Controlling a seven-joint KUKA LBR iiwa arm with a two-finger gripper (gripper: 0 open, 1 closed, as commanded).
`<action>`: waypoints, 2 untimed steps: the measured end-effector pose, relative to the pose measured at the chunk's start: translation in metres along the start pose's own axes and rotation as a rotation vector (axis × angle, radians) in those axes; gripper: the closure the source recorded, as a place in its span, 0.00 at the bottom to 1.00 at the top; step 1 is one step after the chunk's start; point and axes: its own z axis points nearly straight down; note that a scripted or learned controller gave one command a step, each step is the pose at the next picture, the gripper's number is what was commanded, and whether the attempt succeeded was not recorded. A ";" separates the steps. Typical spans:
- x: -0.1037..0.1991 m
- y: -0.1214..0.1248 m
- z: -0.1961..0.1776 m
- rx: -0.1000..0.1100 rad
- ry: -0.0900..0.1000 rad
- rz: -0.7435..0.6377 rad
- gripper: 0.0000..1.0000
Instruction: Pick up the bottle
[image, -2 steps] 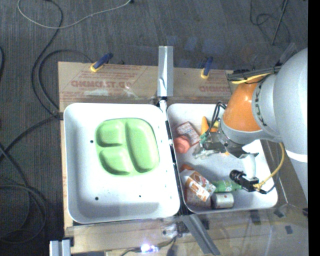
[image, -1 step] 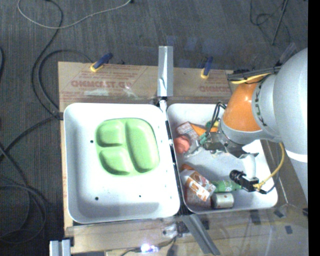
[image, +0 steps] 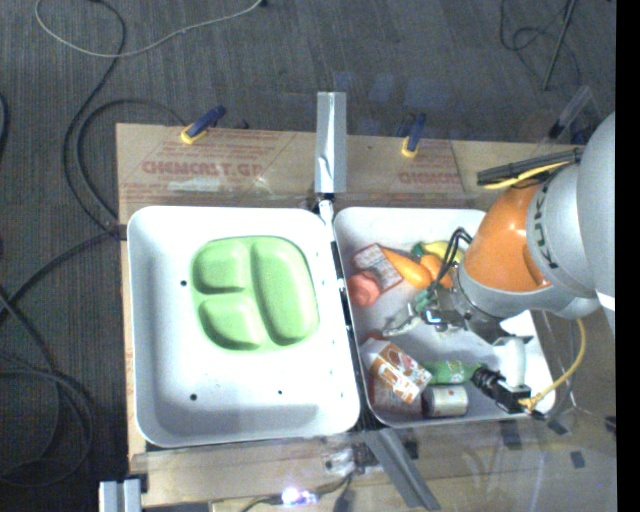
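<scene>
Nearest, along the right bin's (image: 352, 330) front wall, lie a snack pack (image: 398, 374), a can (image: 446, 401) and, just behind, what I take for the bottle (image: 455, 372), green and lying flat; above them the end effector (image: 432, 312) hangs low mid-bin, its opening impossible to tell; I judge this the approach step; next it must centre over the bottle; farther left, a green tray (image: 257, 292).

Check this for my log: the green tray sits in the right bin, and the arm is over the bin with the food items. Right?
Not quite. The camera view shows the green tray in the left bin, not the right one. The rest holds: the arm is over the right bin, which has the food items.
</scene>
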 end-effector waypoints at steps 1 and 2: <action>-0.017 -0.035 -0.001 -0.004 -0.003 0.081 0.00; -0.036 -0.001 -0.018 0.021 0.000 0.246 0.00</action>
